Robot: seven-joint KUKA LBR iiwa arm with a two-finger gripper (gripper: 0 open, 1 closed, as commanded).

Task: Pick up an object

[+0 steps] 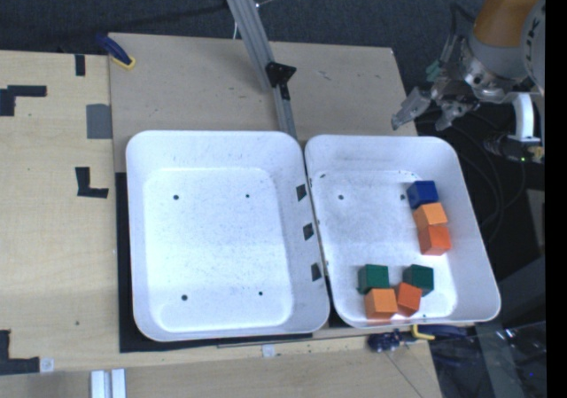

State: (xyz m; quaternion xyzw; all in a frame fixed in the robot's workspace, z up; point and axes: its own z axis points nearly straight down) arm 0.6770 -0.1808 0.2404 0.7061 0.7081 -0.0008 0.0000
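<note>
Wooden bench [221, 77], two white bins; blocks lie in right bin [381, 166]. Gripper [423, 108] hovers beyond its far rim, fingers spread, empty. Best target: blue block [423, 193], approach vertically

Seven small blocks lie in the right bin [461, 166], none lifted. A blue block [423, 193] rests near the right wall, touching an orange block [431, 214], which touches a red-orange block [435, 238] below it. Toward the near wall, two dark green blocks [373, 277] [419, 277] sit just above an orange block [382, 302] and a tilted red-orange block [408, 297].
</note>
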